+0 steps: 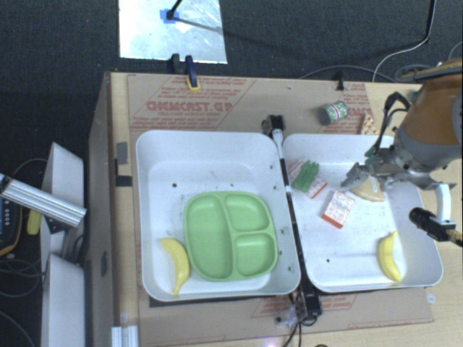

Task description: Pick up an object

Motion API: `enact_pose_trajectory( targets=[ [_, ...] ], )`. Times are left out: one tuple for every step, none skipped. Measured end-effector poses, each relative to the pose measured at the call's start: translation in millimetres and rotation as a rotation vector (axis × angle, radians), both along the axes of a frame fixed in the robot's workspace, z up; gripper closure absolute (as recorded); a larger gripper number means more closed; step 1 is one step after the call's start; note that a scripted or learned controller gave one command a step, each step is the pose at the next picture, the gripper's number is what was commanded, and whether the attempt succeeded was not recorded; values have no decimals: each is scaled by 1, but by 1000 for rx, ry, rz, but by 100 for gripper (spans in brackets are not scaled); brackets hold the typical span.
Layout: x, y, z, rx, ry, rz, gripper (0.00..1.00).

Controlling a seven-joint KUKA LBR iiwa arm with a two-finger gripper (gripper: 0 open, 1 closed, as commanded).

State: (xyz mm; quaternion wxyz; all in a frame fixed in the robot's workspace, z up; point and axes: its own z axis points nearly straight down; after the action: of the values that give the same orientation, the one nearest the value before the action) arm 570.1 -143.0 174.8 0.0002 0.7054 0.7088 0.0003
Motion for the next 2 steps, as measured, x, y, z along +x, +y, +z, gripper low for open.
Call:
enact_pose_trajectory(
  targets=[
    [-6, 18, -91, 0, -1, -2, 0],
    [-5, 18, -80, 0, -2, -2, 100]
  ],
)
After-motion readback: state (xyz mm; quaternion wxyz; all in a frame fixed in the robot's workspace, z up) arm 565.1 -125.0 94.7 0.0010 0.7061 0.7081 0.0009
